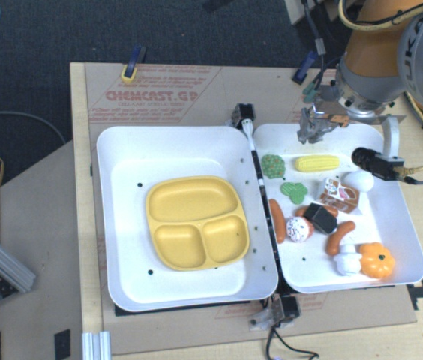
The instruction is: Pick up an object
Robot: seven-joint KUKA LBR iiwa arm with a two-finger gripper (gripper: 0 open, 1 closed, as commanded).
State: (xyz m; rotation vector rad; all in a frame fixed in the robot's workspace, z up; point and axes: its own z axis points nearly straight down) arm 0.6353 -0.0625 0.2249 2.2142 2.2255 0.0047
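Yellow plastic corn cob (pixel 317 163) lies in right white bin (pixel 405 223), near its far edge, beside green leafy toy (pixel 274 166). Gripper (pixel 310 133) hangs just above and left of cob; fingers' state: cannot tell, nothing visibly held. Cardboard sheet (pixel 159 92) on table reads "CHEMCAST GP".

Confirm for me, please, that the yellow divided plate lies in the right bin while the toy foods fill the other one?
Not quite: the camera view shows the yellow divided plate in the left bin; the toy foods, like the corn cob, fill the right bin.
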